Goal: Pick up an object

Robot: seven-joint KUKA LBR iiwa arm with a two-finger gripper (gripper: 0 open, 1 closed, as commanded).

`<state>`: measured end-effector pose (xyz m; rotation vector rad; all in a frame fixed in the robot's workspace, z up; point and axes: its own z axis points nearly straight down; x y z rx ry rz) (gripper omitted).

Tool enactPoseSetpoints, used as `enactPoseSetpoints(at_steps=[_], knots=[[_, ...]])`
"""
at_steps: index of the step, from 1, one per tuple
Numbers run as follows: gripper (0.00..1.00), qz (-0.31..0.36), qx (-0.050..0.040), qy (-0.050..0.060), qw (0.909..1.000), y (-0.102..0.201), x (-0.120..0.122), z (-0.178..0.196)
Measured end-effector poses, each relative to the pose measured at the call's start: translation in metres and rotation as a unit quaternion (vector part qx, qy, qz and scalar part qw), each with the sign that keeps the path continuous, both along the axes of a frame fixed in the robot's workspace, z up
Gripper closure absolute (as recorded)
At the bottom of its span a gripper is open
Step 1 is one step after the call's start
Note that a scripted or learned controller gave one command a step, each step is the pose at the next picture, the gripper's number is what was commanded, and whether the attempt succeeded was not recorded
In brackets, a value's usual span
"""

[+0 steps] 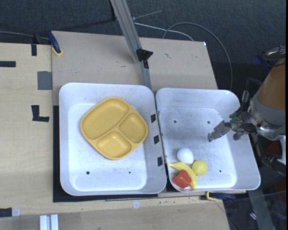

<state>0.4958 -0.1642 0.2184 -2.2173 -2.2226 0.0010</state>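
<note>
**Pincer over the right bin, toys below it**

Camera view: the arm (271, 97) comes in from the right, and its pincer (225, 130) hangs over the right bin (182, 99), near that bin's right wall. One dark finger (216, 133) points left and down over bare bin floor; nothing lies between the fingers, but whether they are spread or closed I cannot tell.

Below and left of the pincer, apart from it, a small cluster sits at the bin's near edge: a white ball (185, 155), a yellow ball (199, 166) just right of it, and a red piece (182, 178) on a yellow banana (188, 172).

Far left of the pincer, the left bin (72, 176) holds a yellow tray (114, 127) with three compartments.
</note>
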Motion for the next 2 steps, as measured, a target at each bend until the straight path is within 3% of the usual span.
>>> enactPoseSetpoints(at_steps=[1,2], knots=[[0.0,0.0,0.0,0.0,1.0,0.0,0.0,0.0],[0.0,0.0,-0.0002,0.002,1.0,-0.001,0.005,-0.045]])
